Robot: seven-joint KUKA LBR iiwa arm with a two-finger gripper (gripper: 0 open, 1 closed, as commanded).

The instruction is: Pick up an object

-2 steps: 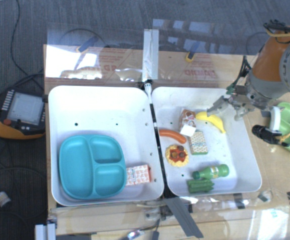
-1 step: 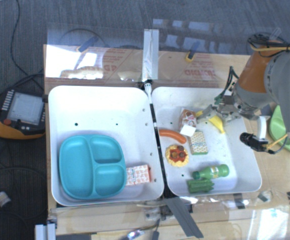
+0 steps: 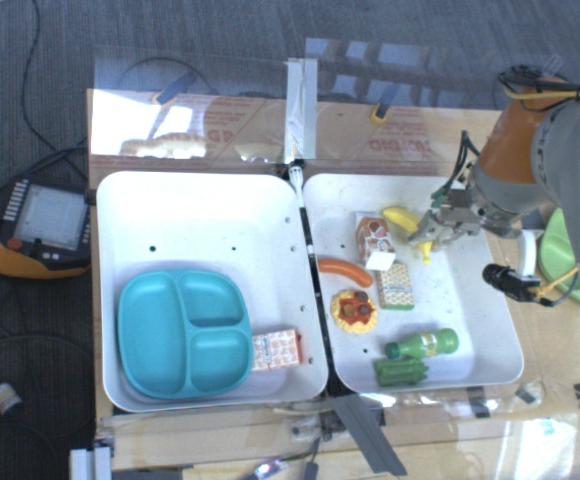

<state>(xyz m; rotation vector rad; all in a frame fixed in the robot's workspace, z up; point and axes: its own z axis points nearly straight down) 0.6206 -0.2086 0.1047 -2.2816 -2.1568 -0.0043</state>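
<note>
White bins: 2 [image 3: 200, 193] [image 3: 470, 298]
Teal divided tray: 1 [image 3: 183, 330]
Small cartons: 3 [image 3: 276, 349] [image 3: 374, 238] [image 3: 397, 286]
Green bottle: 1 [image 3: 423, 345]
Sausage: 1 [image 3: 344, 269]
Banana: 1 [image 3: 401, 218]

The bench [image 3: 390, 133] bears two white bins side by side, left bin [image 3: 195, 203] and right bin [image 3: 470, 313].

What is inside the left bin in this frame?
The left bin holds a teal divided plate and, beside it on the right, a small patterned carton. Whatever lies beneath the plate is covered.
</note>
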